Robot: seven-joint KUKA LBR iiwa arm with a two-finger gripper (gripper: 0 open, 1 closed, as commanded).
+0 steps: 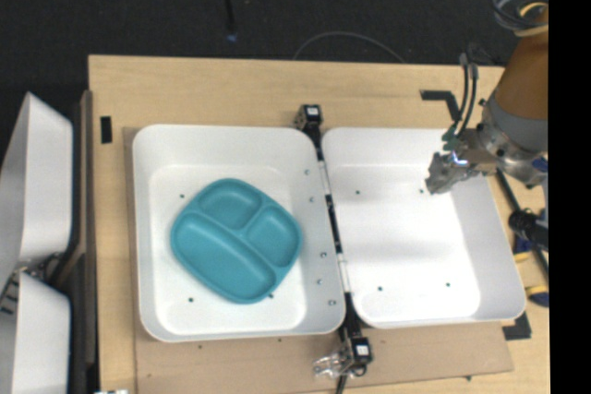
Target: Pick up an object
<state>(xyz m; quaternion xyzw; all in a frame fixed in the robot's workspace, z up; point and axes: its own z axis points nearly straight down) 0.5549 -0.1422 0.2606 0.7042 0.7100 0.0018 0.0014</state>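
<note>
Bench w/ two white bins: teal divided plate [236, 238] lies well left of gripper [441, 173], across divider, long axis diagonal. Finger state: cannot tell.

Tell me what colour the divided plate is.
Teal blue; the divided plate shows in the camera view.

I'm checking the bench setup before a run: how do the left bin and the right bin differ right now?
The left bin holds a teal divided plate lying flat on its floor; the right bin shows bare white floor. The gripper hangs over the right bin's upper right part, while nothing hangs over the left bin. Both are shallow, white, round-cornered and sit side by side on the wooden bench.
</note>
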